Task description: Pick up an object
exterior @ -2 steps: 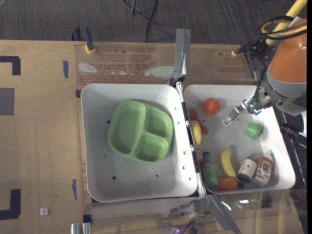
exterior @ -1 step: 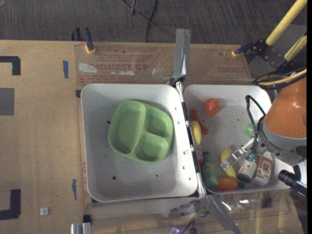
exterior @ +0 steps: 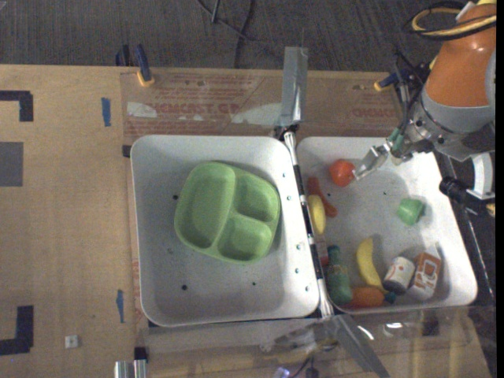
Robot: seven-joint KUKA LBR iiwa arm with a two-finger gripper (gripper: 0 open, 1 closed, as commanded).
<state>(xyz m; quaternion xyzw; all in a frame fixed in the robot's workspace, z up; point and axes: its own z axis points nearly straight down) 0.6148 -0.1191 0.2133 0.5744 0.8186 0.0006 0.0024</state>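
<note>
**Right bin, upper left: round orange-red tomato beside gripper**

Near right bin's (exterior: 465, 278) upper-left corner, small round orange-red tomato (exterior: 341, 172), touching gripper (exterior: 367, 164) tip. Nearby, bare white floor mid-bin; green cup (exterior: 410, 210) well apart, banana (exterior: 366, 261) and cartons (exterior: 415, 274) along the lower rim. Reaching in from upper right, slanted down-left, jaws' state impossible to tell.
</note>
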